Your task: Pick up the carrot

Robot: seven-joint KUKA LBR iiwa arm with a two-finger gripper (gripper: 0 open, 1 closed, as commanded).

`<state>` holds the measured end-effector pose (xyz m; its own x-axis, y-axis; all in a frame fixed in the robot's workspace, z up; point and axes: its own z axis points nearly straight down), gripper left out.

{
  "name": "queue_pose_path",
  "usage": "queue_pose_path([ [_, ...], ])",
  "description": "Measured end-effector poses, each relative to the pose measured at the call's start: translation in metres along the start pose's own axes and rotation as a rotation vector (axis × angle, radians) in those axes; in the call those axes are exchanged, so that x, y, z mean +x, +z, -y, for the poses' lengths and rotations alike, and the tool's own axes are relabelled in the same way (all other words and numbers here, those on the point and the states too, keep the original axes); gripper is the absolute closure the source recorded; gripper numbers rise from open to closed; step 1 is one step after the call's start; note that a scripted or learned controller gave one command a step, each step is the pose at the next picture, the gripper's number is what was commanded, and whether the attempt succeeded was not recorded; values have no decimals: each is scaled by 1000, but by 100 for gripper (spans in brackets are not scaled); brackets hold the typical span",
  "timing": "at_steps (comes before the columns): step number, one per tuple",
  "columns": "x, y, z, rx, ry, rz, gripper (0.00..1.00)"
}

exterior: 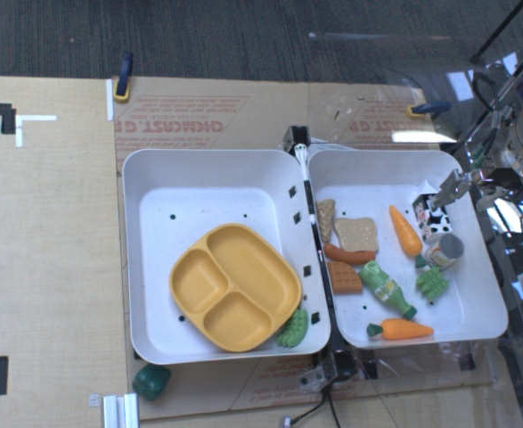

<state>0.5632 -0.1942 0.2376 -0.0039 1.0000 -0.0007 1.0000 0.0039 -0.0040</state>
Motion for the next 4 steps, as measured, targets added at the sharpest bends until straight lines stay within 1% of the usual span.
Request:
queue_pose_path([
  [1, -4, 120, -20, -28, 205, 6, 0],
  [2, 8, 125, -20, -50, 292, 26, 0],
  [3, 13, 126, -12, -60, 442, 18, 0],
  [4, 12, 113, -14, -63, 439, 20, 100],
])
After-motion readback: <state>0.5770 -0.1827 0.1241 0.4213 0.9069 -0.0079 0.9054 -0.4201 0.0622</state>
